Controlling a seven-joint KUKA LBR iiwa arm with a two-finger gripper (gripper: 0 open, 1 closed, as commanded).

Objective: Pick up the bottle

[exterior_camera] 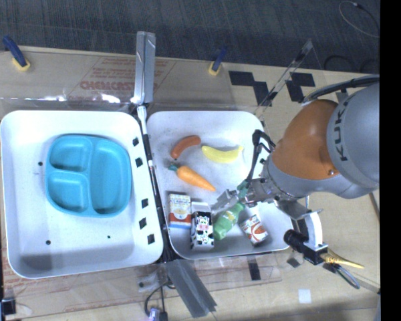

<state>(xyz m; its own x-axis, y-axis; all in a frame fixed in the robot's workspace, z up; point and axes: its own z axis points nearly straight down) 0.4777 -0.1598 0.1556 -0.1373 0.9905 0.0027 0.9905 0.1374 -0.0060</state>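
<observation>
The green bottle (226, 223) lies tilted near the front of the right bin (162, 127), between a cow-patterned carton (202, 230) and a red and white container (255, 230). My gripper (236, 199) hangs directly over the bottle's upper end, very close to it or touching it. The grey and orange arm (314, 152) covers the bin's right side. Whether the bottle is gripped is hidden by the wrist.
In the right bin also lie a brown sausage (186, 146), a yellow banana (222, 154), a carrot (192, 176) and an orange-topped carton (180, 209). The left bin (13, 179) holds a blue divided plate (90, 174).
</observation>
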